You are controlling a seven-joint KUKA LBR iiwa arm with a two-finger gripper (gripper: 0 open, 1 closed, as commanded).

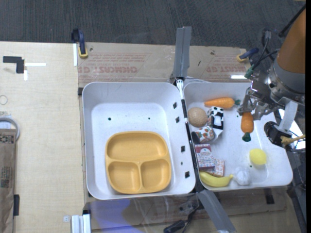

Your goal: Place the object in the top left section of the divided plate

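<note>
A pale wooden bench (pixel 39 130) stands on dark grey carpet (pixel 121 8), with a sheet of brown cardboard (pixel 131 62) tucked under the far side of two white bins. The left bin (pixel 92 130) carries a yellow divided plate (pixel 138 161) with one long section across its far side and two smaller ones nearer me; all three sections are bare.

The right bin (pixel 277 178) is crowded. A carrot (pixel 219 102) lies along its far side, a tan egg-shaped ball (pixel 197 116) sits beside a black and white cow toy (pixel 216 118), and below them are a small red and white box (pixel 204 156), a banana (pixel 216 179) at the near edge, a whitish lump (pixel 242 177) next to it and a yellow lemon (pixel 258 157).

The arm comes in from the right, and its gripper (pixel 248 111) hangs over the right bin with its fingers pinching the top of a second carrot (pixel 247 124), which hangs upright, green stem pointing down, above the bin floor and well apart from the plate.
</note>
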